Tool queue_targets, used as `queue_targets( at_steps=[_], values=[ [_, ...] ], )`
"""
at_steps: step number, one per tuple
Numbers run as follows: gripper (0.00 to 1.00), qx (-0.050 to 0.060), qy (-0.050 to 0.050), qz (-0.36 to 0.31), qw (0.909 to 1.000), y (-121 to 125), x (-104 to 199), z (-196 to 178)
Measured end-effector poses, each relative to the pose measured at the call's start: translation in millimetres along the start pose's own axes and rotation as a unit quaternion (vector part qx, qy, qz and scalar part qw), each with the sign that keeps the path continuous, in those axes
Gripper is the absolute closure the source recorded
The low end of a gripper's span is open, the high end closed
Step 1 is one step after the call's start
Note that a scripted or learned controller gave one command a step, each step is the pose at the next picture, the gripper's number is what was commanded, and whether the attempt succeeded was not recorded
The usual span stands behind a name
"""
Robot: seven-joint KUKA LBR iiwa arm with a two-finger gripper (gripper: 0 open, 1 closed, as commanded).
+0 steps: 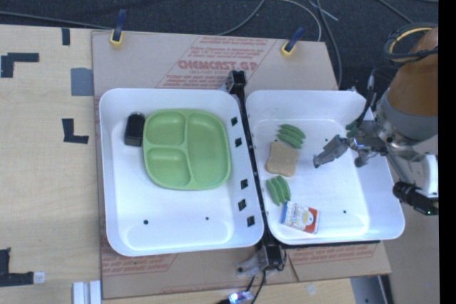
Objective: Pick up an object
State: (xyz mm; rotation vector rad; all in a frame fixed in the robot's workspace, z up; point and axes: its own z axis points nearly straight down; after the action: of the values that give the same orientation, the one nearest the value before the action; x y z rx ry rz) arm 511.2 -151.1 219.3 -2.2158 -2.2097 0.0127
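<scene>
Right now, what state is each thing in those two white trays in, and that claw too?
Green divided plate: flat in left bin.
Black block: beside the plate.
Tan sponge: lying in right bin.
Two green pods: lying loose.
Small packet: lying flat.
Gripper: above right bin, holding nothing.

We reach in from the right with our grey arm [406, 110], the orange band high near the edge. Our hand [343, 152] points to the left, and one dark finger [328, 153] stretches out at a low slant.
</scene>
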Motion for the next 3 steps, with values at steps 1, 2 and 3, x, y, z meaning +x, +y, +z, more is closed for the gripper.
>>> queue_targets(
  at_steps=[1,2,3],
  values=[
    [0.0,-0.006,-0.001,-0.002,1.0,3,0,-7],
    [0.0,-0.003,-0.001,-0.001,1.0,2,-1,58],
    [0.0,-0.004,-0.001,-0.002,1.0,4,0,102]
  ],
)
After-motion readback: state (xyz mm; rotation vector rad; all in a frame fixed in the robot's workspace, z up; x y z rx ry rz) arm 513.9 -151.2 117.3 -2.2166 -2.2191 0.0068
